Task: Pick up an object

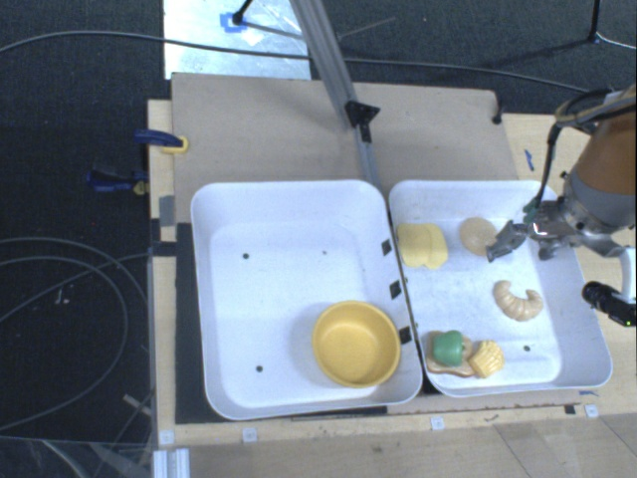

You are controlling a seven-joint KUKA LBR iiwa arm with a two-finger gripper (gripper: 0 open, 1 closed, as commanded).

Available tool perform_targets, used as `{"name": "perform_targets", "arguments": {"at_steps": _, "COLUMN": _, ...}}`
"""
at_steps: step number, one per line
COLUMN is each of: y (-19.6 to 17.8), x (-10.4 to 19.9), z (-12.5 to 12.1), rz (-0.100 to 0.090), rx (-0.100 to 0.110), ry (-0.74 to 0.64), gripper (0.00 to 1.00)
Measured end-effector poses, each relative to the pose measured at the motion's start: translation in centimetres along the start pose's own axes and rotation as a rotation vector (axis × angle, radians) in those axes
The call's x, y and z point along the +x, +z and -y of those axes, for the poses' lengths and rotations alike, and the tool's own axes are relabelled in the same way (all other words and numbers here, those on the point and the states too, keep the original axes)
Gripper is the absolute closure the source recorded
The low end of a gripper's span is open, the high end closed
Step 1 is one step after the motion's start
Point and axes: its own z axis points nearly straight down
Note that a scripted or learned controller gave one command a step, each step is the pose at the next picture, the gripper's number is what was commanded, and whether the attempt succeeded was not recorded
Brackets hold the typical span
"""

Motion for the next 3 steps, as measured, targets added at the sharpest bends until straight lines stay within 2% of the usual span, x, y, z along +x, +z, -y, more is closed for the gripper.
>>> {"name": "perform_targets", "arguments": {"at_steps": 1, "y": 6.1, "x": -0.6, "z": -0.1, "rz": -0.001, "rx": 0.001, "ry": 0.001, "gripper": 0.00}}
{"name": "perform_targets", "arguments": {"at_steps": 2, "y": 4.6, "x": -0.6, "z": -0.3, "rz": 0.001, "rx": -0.006, "ry": 0.001, "gripper": 1.00}}
{"name": "perform_targets", "arguments": {"at_steps": 3, "y": -0.4, "x": 0.2, "z": -0.9, "rz": 0.001, "rx": -0.008, "ry": -0.005, "gripper": 1.00}}
